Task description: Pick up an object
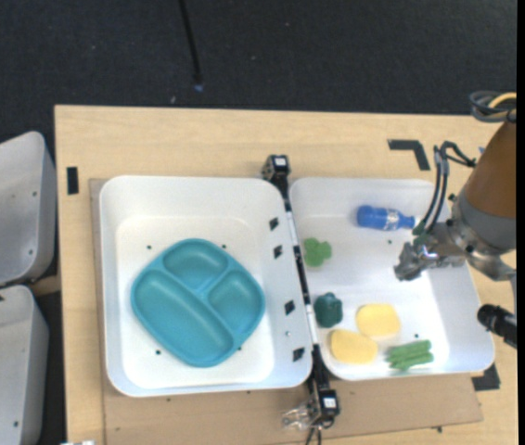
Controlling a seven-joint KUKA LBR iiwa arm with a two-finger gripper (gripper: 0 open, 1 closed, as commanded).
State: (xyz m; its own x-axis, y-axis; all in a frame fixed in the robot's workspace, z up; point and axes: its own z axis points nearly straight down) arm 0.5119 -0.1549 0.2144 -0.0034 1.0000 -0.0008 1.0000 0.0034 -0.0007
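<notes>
Gripper (409,265) hangs low over the right bin (448,336), near its middle right; whether it is released or clenched I cannot tell, and nothing shows in its grasp. Just up-left of it lies a blue bottle (383,218). A light green piece (315,251) sits by the divider, a dark green block (326,310) below it. Two yellow lumps (377,320) (352,347) and a green bundle (409,355) lie along the near edge. A teal tray (198,300) lies in the left bin (114,248).

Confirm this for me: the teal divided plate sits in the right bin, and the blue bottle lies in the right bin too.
Wrong about the plate. The camera view shows the teal divided plate in the left bin; the blue bottle does lie in the right bin.
</notes>
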